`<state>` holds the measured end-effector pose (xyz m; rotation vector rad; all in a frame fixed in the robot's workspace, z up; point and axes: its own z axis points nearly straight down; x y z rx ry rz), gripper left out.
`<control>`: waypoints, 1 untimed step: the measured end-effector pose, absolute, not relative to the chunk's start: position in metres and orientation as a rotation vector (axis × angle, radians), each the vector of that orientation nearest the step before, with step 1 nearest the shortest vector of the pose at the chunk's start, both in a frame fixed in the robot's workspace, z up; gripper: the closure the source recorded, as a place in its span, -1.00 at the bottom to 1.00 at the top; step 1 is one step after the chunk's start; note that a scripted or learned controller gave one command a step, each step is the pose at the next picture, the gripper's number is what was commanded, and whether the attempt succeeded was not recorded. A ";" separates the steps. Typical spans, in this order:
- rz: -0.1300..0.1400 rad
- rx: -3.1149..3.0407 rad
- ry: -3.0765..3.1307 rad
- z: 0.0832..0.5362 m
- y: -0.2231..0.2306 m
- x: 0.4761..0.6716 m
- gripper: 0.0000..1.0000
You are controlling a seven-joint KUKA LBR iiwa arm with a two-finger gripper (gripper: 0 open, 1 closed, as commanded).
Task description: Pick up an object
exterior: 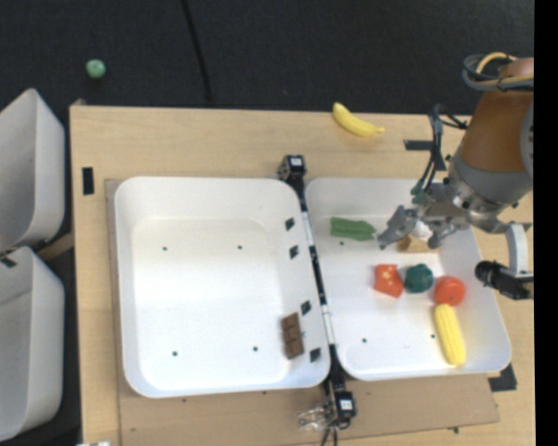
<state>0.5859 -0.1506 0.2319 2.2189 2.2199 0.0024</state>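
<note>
My gripper (415, 232) hangs over the upper part of the right bin (391, 365), with its fingers spread open. A small brown object (405, 243) shows just below, between the fingertips, and is not gripped. A green oblong piece (352, 228) lies to the gripper's left. Below it sit a red piece (387, 280), a dark green round piece (418, 278) and an orange-red ball (450, 291). A yellow corn cob (450, 334) lies near the bin's lower right corner.
The left bin (149, 360) holds a brown block (292, 334) against its right wall. A banana (357, 122) lies on the bench behind the right bin. A green ball (95, 68) rests on the dark floor at the far left.
</note>
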 end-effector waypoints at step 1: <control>0.017 2.206 2.211 0.119 -0.166 0.645 -1.00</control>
